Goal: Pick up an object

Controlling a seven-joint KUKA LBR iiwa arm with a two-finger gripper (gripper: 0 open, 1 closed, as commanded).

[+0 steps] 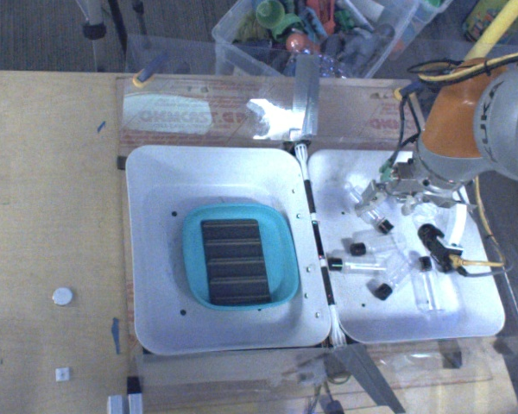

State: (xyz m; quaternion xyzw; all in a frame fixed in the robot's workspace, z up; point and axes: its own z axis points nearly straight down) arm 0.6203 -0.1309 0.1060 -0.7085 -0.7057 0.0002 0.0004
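Camera view: you see the hand (395, 188) low over the right bin (483, 317) — whether it is apart or together cannot be told. Small clear, black-capped objects (363, 267) lie scattered there, outlines hard to separate. The left bin (155, 179) holds a teal tray (281, 248).

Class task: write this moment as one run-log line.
arm: over right white bin | gripper: above small clear black-capped items | nothing seen held | left bin: turquoise tray

Grey arm (492, 110) with orange band (453, 123) is seen extended from the right, wrist bent downward; gripper (388, 198) is held low, beneath the band.
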